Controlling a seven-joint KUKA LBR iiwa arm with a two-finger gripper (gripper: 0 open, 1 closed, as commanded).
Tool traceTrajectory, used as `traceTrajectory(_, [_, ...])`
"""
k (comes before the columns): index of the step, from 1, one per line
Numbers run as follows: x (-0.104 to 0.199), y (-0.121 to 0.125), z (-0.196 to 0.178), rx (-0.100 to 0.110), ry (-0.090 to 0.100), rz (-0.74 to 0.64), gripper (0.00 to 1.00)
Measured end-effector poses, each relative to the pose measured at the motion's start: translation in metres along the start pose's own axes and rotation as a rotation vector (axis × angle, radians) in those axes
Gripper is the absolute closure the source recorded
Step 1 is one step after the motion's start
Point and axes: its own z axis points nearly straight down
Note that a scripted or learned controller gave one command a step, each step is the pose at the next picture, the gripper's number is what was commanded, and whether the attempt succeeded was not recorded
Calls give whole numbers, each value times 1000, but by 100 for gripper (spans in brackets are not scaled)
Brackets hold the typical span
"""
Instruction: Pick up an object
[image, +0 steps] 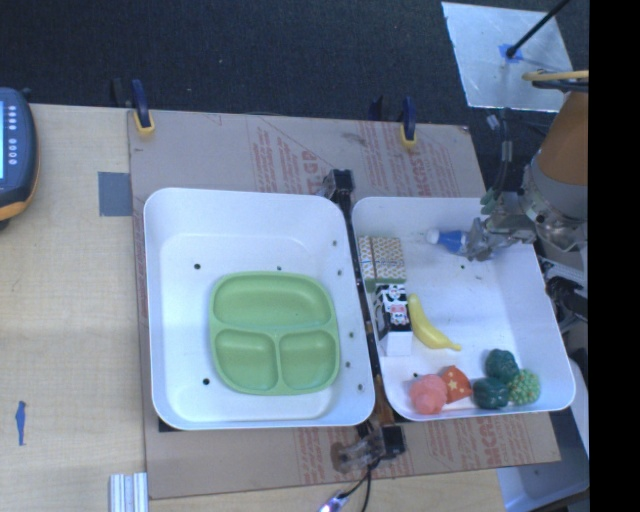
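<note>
My gripper (482, 243) hangs over the far right part of the right bin (510, 310), reaching in from the right edge. Just to its left lies a small blue and white object (447, 238), close to the gripper tip; whether they touch I cannot tell. Along the bin's left wall sit a patterned box (381, 258) and a black-and-white cow-print carton (394, 306). A yellow banana (431, 327) lies beside the carton. At the near edge are a pink ball (428, 394), a red piece with a star (456, 383) and two green pieces (503, 379).
The left bin (180, 300) holds a green divided plate (273, 331). A black hinge piece (341, 184) sits between the bins at the far side. Blue clamps (141, 107) hold the cardboard mat. A device (14, 150) rests at the far left.
</note>
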Motion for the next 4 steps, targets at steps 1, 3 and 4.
traceTrajectory(1, [32, -50, -8, 2, 1, 1, 100])
traceTrajectory(3, [72, -15, 6, 1, -2, -3, 100])
traceTrajectory(4, [85, -13, 15, 3, 0, -1, 100])
